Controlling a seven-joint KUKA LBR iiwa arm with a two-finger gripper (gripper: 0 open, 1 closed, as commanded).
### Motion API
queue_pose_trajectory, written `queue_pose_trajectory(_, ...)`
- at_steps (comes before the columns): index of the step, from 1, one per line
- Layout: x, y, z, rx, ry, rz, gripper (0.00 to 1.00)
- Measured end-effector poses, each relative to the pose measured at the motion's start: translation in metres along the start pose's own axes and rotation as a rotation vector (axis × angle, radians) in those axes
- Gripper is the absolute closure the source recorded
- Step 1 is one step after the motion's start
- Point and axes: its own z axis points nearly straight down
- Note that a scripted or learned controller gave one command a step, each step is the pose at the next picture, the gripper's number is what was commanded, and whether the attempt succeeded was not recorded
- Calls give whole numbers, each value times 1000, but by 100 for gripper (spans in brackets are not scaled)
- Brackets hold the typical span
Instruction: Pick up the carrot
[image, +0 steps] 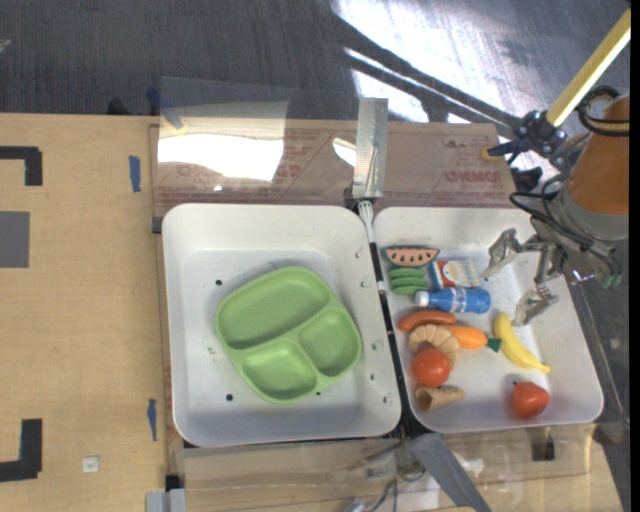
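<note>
The carrot (464, 336) is orange with a green stub at its right end. It lies across the middle of the right bin (585, 372), between a hot dog (426, 320) and a yellow banana (519, 343). My gripper (516, 284) hangs over the upper right part of that bin, up and to the right of the carrot and apart from it. Its fingers (501, 252) are spread open with nothing between them.
Around the carrot lie a blue bottle (455, 299), a watermelon slice (410, 255), a red tomato (432, 366), a cone-shaped pastry (439, 397) and a second red fruit (529, 398). The left bin (190, 250) holds a green divided plate (288, 333).
</note>
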Motion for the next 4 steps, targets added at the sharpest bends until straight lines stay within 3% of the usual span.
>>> queue_pose_trajectory(1, 18, 78, 54, 6, -9, -212, 0)
queue_pose_trajectory(2, 67, 112, 56, 22, -26, -354, 0)
queue_pose_trajectory(3, 61, 163, -41, 8, -15, -251, 0)
queue_pose_trajectory(4, 61, 154, -36, 4, -5, -835, 0)
